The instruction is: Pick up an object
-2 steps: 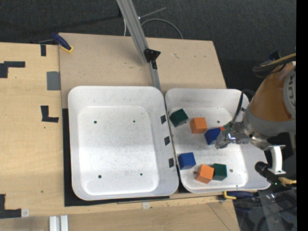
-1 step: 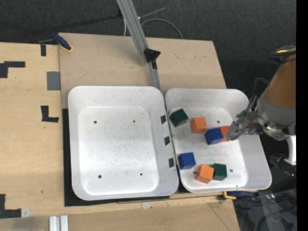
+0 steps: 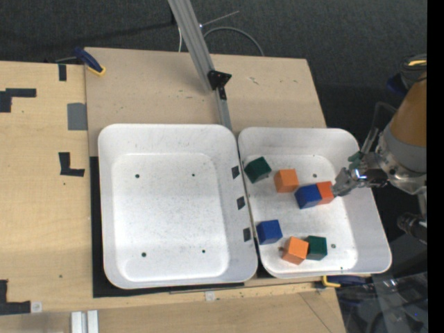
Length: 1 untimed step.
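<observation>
Reaching in over the right-hand shallow white plastic bin [image 3: 361, 252], the tool [image 3: 345, 184] sits low at that bin's far side, its metal tip just beside a small orange-red block [image 3: 326, 190]. Whether tip and block touch is unclear, and whether the tool is parted or closed cannot be told; no item is seen between its parts.

Items, placed relative to the tool:
- Small orange-red block: immediately beside the tip, toward the bin's middle.
- Blue cube [image 3: 307, 196]: touching the orange-red block on the side away from the tool.
- Orange cube [image 3: 286, 180]: further from the tool, past the blue cube.
- Dark green cube [image 3: 258, 169]: furthest from the tool, near the wall shared by both bins.
- Second blue cube [image 3: 269, 231]: well apart, toward the near edge.
- Second orange cube [image 3: 296, 250] and second dark green cube [image 3: 317, 247]: touching one another, near the bin's front edge.

Left-hand shallow white plastic bin [image 3: 104, 186]: well apart from the tool, on the pale wooden table [image 3: 152, 82].
</observation>
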Motion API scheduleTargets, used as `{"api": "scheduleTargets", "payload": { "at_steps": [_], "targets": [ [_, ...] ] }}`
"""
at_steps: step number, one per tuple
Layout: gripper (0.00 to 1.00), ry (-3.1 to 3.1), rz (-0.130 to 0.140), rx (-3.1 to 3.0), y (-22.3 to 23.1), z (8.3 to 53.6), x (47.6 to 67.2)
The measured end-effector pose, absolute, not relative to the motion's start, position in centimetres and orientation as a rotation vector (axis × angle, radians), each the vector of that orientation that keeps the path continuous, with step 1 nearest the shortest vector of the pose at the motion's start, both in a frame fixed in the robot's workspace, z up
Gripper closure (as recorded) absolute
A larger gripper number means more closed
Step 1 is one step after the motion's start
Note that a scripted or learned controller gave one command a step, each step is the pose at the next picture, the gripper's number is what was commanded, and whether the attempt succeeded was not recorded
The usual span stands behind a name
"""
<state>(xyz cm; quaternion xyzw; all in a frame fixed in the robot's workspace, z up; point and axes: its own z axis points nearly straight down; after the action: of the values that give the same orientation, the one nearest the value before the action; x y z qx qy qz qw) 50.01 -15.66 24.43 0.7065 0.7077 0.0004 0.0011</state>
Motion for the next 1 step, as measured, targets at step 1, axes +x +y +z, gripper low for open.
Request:
{"api": "scheduleTargets", "payload": {
  "at_steps": [1],
  "targets": [
    [1.0,2.229,0.002,2.215,-11.0,25.14,52.54]
  ]
}}
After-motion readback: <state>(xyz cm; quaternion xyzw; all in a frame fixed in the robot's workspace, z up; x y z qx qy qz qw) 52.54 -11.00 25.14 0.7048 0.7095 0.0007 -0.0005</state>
